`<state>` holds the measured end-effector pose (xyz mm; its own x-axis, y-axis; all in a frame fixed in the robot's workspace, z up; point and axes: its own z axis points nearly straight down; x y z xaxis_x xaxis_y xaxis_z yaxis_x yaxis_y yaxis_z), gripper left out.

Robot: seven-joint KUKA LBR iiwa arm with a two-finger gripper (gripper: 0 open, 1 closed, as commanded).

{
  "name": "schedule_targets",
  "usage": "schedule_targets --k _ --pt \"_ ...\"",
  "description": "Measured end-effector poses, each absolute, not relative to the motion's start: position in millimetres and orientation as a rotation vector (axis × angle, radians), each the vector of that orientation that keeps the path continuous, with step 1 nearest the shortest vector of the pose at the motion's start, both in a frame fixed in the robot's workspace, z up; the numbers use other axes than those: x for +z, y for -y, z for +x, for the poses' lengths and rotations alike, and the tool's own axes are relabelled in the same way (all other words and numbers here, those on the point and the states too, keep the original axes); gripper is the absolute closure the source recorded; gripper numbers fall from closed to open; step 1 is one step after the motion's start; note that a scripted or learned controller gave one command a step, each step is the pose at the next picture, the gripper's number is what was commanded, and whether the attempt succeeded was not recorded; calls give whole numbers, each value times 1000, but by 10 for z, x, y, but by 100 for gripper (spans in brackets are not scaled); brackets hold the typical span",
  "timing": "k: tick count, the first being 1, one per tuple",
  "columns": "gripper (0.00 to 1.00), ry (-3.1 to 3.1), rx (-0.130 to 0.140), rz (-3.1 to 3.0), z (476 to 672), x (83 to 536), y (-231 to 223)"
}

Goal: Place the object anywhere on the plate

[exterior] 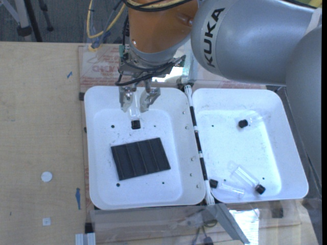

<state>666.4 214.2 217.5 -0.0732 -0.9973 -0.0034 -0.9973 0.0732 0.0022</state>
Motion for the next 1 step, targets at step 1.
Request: schedule_targets --k 1 --pt "100 -1814 2 -2556 6669 2687 -2228"
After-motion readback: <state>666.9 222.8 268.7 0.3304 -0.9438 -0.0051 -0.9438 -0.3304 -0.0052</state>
